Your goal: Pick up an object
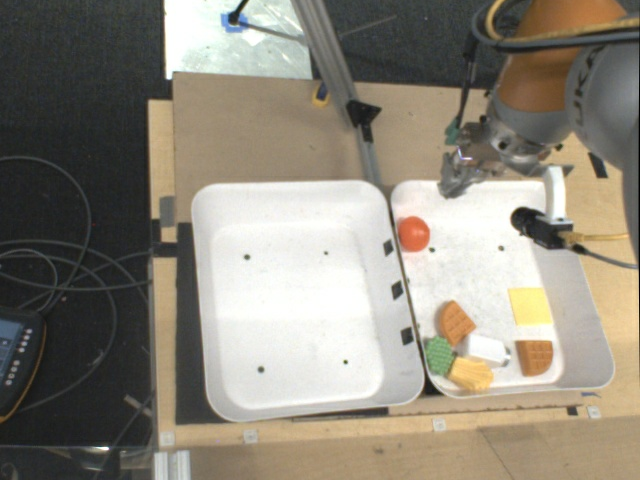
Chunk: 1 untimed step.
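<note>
Seven objects (pixel 414 233) in right bin (pixel 590 313)

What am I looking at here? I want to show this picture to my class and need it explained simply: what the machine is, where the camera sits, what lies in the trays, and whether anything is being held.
This is a robot arm, grey with an orange band, reaching in from the right of the picture. One fixed camera looks down at a slant on a bench with two shallow white trays. At the arm's tip is its claw, hanging over the far edge of the right tray; I see nothing between its fingers. That tray holds a red ball, a yellow square, two orange waffle-like blocks, a green piece, a yellow piece and a small white piece. The left tray lies beside it.
</note>
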Available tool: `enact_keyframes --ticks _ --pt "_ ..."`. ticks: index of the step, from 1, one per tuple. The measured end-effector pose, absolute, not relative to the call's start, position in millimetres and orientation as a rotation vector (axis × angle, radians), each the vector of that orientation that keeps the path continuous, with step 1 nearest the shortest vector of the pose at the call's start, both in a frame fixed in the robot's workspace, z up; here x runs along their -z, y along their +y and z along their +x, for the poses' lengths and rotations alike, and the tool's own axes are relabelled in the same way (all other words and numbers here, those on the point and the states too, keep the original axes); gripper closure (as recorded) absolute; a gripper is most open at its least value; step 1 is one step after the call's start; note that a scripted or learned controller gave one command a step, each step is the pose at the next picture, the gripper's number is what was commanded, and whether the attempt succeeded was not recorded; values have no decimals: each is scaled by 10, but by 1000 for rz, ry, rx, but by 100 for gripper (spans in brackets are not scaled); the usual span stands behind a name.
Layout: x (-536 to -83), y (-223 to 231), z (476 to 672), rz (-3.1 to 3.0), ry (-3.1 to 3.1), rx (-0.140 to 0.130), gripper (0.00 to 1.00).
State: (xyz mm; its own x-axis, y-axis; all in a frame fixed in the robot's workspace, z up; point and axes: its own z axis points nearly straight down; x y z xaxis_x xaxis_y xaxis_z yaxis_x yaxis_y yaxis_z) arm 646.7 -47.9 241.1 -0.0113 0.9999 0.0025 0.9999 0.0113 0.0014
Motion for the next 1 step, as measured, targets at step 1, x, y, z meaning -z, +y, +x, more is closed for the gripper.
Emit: enact_keyframes --ticks 1 --pt "-2477 106 6412 -2208 -2234 5 100"
